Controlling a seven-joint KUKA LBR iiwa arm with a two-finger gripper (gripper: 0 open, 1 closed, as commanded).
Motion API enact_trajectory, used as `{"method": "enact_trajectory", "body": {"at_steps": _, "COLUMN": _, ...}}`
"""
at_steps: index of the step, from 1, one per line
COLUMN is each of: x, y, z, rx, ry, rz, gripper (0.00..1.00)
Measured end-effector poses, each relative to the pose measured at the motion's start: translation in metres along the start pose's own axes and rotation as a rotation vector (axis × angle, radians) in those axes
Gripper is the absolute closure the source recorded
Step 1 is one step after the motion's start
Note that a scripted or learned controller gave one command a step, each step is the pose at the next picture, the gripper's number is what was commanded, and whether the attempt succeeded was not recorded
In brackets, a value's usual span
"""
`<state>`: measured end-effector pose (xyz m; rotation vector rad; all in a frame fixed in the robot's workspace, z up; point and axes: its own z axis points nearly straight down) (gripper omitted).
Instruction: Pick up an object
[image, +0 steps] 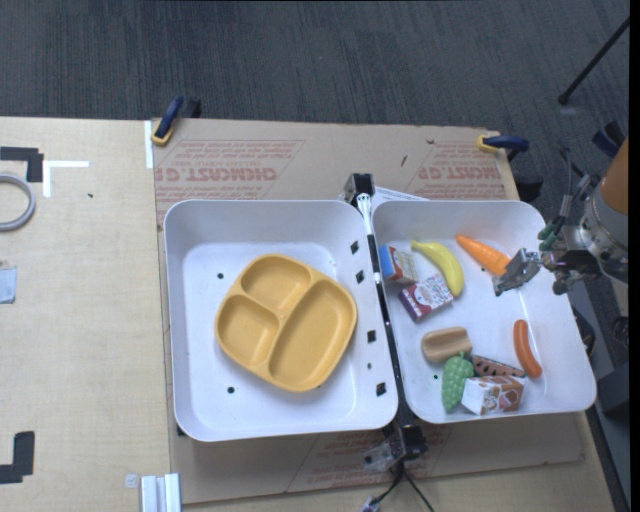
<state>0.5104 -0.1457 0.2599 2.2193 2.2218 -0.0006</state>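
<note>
One fixed camera looks down at a slant from above the bench, taking in both white bins (180, 330); the pincer (528, 268) enters at its right side.

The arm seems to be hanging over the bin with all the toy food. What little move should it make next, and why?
Probably a short drop straight down and slightly left toward the carrot. The gripper hovers over the right bin, just right of the carrot, and nothing is between its fingers. The carrot is the nearest item and lies apart from the banana, so it looks like the easiest pick.
</note>
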Motion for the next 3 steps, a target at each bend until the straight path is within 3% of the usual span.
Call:
{"method": "enact_trajectory", "body": {"at_steps": 1, "x": -0.022, "y": -0.033, "z": 0.168, "rx": 0.001, "ry": 0.002, "rz": -0.365, "gripper": 0.0}}
{"method": "enact_trajectory", "body": {"at_steps": 2, "x": -0.022, "y": -0.032, "z": 0.158, "rx": -0.002, "ry": 0.001, "rz": -0.363, "gripper": 1.0}}
{"method": "enact_trajectory", "body": {"at_steps": 3, "x": 0.044, "y": -0.031, "z": -0.003, "rx": -0.002, "ry": -0.001, "rz": -0.317, "gripper": 1.0}}
